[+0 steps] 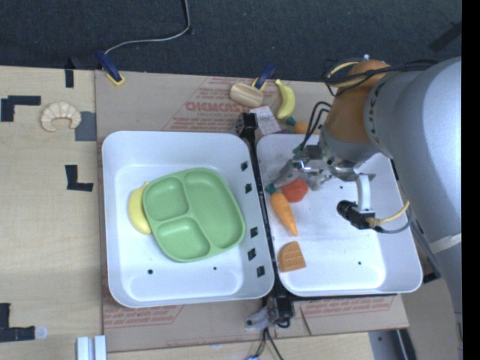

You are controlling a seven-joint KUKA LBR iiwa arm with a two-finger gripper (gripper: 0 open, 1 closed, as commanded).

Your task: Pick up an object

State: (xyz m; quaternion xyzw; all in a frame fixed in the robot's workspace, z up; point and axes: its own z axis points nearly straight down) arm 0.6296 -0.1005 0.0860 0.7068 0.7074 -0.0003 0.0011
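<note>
In the right bin (390, 272) lie a red tomato-like piece (296, 191), an orange carrot (284, 212) and a tan waffle-like piece (292, 257). My gripper (302, 171) is down in that bin's upper left part, right over the red piece, with the carrot just below it. The grey arm with its orange band comes in from the right and covers the bin's upper right. The fingertips touch or nearly touch the red piece; nothing is visibly lifted.
The left bin (120, 201) holds a green sectioned plate (195, 214) with a yellow banana (137, 210) tucked under its left side. Behind the bins lie a small banana (285, 100), a bread roll (245, 94) and a packet (264, 118). A croissant (61, 115) sits far left.
</note>
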